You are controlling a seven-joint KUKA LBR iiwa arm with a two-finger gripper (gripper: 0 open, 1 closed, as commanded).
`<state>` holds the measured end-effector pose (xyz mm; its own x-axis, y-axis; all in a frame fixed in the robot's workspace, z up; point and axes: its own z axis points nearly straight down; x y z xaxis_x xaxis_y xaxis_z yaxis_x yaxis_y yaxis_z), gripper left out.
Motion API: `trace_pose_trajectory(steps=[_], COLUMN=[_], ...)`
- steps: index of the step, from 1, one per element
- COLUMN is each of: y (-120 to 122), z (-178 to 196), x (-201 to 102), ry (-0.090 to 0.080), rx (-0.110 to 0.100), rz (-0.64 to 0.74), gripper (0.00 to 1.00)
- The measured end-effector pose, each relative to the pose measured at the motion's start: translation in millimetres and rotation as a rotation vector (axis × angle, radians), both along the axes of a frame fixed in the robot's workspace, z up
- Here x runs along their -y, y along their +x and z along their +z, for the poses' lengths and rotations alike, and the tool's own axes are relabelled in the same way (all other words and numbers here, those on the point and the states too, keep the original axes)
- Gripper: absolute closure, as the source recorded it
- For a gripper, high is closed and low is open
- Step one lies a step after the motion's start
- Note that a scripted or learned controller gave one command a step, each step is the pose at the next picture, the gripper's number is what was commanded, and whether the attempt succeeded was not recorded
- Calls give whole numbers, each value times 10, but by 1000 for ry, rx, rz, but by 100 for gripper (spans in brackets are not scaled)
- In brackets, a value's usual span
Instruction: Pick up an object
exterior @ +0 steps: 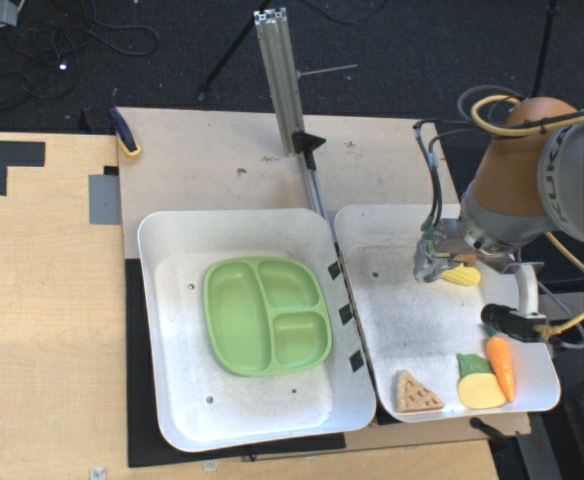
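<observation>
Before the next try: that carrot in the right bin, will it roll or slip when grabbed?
The carrot looks like smooth toy plastic, so probably stiff, light and somewhat slippery. Its tapered round body may roll or squirt out of a pinch. It lies against the yellow piece, which might shift with it.

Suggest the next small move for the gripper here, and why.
Probably a short descent onto the yellow piece: the gripper sits right beside it in the right bin, and nothing shows between its fingers, so no object is held yet.

divided plate [267, 315] in left bin [162, 268] | carrot [502, 366], wedge [416, 393] in right bin's [392, 308] near corner
</observation>
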<state>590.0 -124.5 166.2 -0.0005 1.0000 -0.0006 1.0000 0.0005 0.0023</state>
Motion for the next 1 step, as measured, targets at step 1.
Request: trace_pose_trajectory(steps=[1], y=[71], z=[619], x=[20], ry=[-1], rx=[2], rz=[1], gripper=[100])
